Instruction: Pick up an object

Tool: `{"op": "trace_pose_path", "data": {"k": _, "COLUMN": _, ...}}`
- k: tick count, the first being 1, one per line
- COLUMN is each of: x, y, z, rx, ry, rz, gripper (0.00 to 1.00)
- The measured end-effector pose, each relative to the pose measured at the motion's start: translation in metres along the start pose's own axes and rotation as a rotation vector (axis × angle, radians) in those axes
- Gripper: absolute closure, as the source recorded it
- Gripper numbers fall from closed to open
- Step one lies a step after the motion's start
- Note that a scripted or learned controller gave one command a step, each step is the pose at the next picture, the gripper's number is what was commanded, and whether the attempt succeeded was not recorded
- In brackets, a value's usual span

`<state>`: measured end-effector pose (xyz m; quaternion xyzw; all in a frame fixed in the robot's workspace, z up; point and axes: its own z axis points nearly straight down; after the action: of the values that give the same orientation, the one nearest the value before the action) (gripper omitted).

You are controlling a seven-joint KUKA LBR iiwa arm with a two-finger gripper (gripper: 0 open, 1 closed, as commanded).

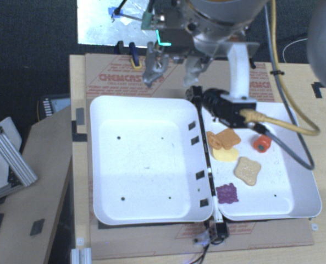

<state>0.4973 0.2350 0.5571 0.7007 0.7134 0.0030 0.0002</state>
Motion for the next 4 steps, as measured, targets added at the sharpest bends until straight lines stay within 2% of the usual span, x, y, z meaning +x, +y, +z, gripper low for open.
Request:
{"op": "trace_pose_path", "data": {"k": 1, "x": 0.000, "y": 0.000, "z": -0.012, "rx": -0.003, "ry": 0.002, "rz": -0.004, "gripper": 1.00}}
{"op": "trace_pose_path", "data": {"k": 2, "x": 0.000, "y": 0.000, "z": -0.011, "rx": -0.002, "ry": 0.001, "rz": -0.006, "gripper": 0.00}}
{"op": "trace_pose_path", "data": {"k": 3, "x": 0.001, "y": 0.000, "z": -0.023, "rx": -0.004, "ry": 0.003, "rz": -0.010, "gripper": 1.00}}
{"op": "trace_pose_path", "data": {"k": 4, "x": 0.001, "y": 0.000, "z": -0.022, "rx": -0.003, "ry": 0.003, "rz": -0.011, "gripper": 0.00}}
